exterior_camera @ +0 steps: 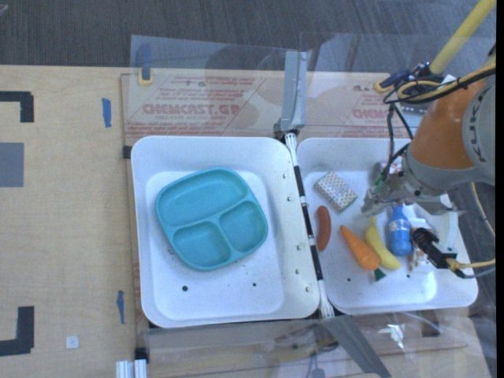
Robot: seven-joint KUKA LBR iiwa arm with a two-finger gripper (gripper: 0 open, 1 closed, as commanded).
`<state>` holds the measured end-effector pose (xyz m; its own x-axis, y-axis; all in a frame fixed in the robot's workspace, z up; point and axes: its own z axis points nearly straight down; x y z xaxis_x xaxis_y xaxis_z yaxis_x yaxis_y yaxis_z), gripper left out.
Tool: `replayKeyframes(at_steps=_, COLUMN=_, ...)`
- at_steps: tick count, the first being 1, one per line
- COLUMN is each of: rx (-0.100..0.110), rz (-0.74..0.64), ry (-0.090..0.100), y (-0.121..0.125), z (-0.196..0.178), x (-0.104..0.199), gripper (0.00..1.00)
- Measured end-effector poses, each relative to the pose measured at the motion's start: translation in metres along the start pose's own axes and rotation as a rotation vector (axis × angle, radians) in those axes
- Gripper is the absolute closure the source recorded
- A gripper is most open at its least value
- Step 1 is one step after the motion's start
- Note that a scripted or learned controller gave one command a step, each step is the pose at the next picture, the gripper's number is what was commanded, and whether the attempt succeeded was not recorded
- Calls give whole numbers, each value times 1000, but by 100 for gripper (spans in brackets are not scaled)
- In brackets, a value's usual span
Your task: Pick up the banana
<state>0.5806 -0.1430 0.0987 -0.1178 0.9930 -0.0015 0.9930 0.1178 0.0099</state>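
Two neighbours flank banana [383, 247]: carrot [359, 248], blue bottle [399, 231].

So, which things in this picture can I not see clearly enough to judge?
- Gripper: the camera view shows it over the right white bin, but the grey arm's wrist hides whether it is open or shut.
- Yellow banana: a blue bottle-shaped object lies against it, so whether anything grips it cannot be told.
- Small patterned box: print too small to read.

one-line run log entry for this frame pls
task: pick up banana | claw: above right bin, over blue bottle beside banana | banana: lying in bin next to carrot | grasp: not seen
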Motion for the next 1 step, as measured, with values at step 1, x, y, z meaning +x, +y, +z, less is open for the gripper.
replayKeyframes(at_steps=1, rx=0, rz=0, ry=0, y=0, z=0, x=0, gripper=0)
